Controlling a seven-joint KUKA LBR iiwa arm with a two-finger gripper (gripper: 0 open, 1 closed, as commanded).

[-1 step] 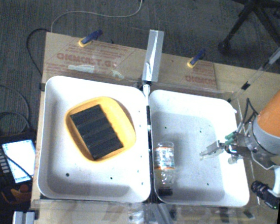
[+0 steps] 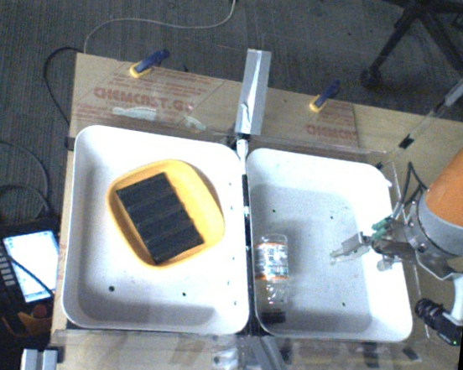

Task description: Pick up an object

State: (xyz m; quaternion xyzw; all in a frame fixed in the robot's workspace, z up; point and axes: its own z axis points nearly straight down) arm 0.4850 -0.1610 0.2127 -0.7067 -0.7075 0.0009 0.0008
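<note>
Camera view | plastic bottle (image 2: 271,267) lies on its side by right bin (image 2: 326,171) left wall, near front | gripper (image 2: 365,245) spread open, holding nothing, near right wall | light, slick, crushable: you'd pinch across its mid-body.

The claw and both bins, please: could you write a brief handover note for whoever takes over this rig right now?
Claw: over the right bin, toward its right side, nothing visible between its fingers; open or shut is unclear.
Things: a clear plastic bottle lies at the right bin's left wall; a yellow dish with a dark ridged insert lies in the left bin.
Done: nothing picked yet.
Left: choose an object, probably the nearer bottle, grasp and lift it.
</note>
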